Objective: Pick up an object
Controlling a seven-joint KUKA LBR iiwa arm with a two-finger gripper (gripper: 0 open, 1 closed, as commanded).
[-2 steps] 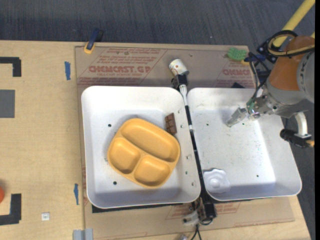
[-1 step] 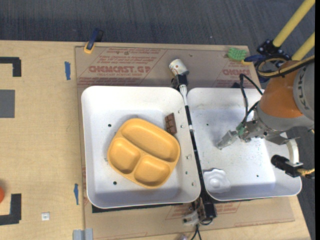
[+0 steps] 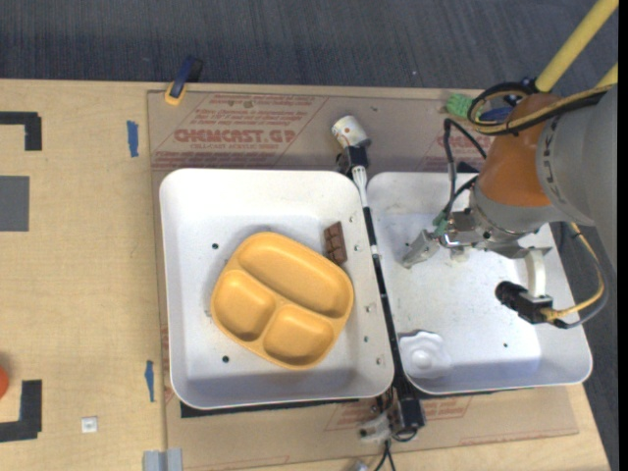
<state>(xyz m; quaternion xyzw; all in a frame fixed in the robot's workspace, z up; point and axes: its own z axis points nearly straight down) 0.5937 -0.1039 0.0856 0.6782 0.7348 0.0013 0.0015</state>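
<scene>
Here, a yellow divided tray (image 3: 283,298) is seen lying in the left bin (image 3: 186,199), beside a small brown block (image 3: 335,242). The gripper (image 3: 420,250) is seen over the right bin (image 3: 574,356), fingers apparently spread, nothing held. The tray is judged rigid, light and slick, best gripped at its rim.

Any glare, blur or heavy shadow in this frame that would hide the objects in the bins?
Camera view: lighting is even and soft; the yellow three-compartment plastic tray is sharp with mild sheen only. The white right bin is bright, so the small white object near its front edge has low contrast. The claw looks slightly soft. The grey arm casts only faint shadow.
</scene>
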